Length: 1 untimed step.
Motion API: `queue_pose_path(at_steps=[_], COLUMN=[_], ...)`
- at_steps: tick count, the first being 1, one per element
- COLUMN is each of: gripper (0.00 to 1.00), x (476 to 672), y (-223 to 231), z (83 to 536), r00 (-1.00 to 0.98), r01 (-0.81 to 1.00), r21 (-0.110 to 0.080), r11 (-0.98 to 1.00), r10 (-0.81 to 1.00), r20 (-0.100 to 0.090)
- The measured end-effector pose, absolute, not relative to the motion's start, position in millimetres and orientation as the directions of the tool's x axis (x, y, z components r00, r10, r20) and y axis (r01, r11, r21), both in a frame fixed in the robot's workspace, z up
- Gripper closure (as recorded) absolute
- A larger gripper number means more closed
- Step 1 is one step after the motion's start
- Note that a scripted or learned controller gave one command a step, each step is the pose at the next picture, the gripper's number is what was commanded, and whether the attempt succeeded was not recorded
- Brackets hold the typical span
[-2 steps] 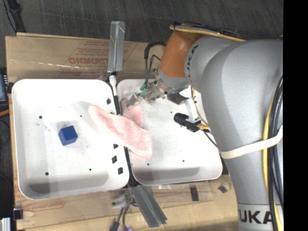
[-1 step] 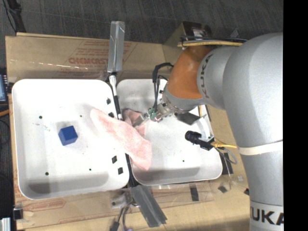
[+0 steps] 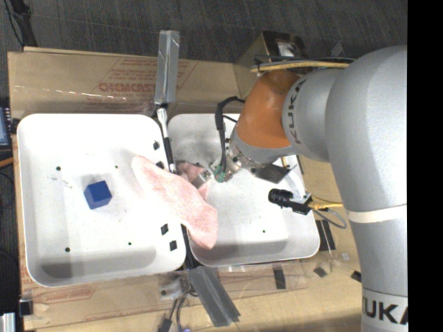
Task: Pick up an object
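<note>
Grey two-finger gripper (image 3: 205, 176) is reaching at the pink crumpled cloth (image 3: 181, 200) draped across the divider between the white bins (image 3: 41, 185); claw state I cannot tell; next likely needs closing, then lifting.

Two white bins on a cardboard-covered worktop

The left bin (image 3: 41, 185) and right bin (image 3: 304, 244) sit side by side, touching along their inner walls, on a cardboard sheet (image 3: 83, 81) printed with red lettering. A grey metal bar (image 3: 166, 64) stands behind their junction; another grey bracket (image 3: 211, 296) lies in front.
</note>
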State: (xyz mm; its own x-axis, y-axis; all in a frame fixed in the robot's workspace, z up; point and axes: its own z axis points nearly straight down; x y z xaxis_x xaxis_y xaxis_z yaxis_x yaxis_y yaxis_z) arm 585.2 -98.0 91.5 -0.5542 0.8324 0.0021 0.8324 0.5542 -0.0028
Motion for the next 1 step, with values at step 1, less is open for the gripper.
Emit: queue_pose_path(at_steps=[1], gripper=[1.00], x=[585.5], y=[-98.3], z=[101.3], r00=[-0.557], r01=[0.831], r21=[-0.004], r11=[0.557], r10=[0.831], r20=[0.002])
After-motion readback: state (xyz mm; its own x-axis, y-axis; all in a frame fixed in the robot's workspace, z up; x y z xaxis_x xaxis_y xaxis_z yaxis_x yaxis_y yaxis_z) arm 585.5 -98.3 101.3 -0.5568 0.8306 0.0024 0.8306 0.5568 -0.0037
